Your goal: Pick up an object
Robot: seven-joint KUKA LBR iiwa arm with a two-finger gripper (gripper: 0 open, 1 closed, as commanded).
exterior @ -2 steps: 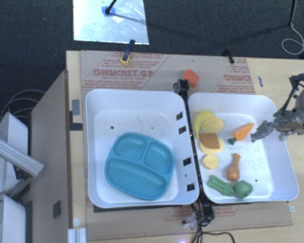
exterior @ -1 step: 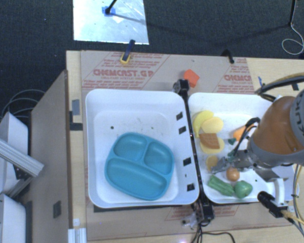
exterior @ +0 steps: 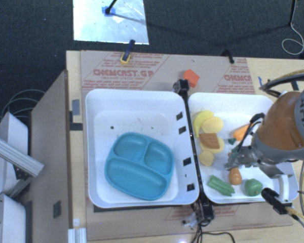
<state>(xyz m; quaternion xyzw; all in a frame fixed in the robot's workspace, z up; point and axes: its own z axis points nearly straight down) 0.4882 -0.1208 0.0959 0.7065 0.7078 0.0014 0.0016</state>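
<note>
The bench (exterior: 55,135), a pale wooden top, fills the middle of the frame. Lying on it is a brown printed board (exterior: 157,72), and on that sit 2 white bins: the left bin (exterior: 99,105) at centre, the right bin (exterior: 253,101) at lower right, their rims touching.

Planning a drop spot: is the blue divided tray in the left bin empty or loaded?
Empty. The blue divided tray lies flat in the left bin, all compartments showing bare blue.
</note>
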